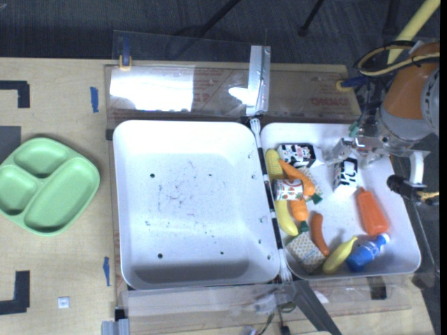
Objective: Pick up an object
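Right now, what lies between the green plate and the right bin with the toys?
The camera view shows the left bin lying between the green plate and the right bin.

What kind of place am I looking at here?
Probably a robotics lab bench set up for grasping trials. A robot arm reaches over two white bins: the right bin holds toy food and a blue bottle, and a green divided plate sits on the wooden bench.
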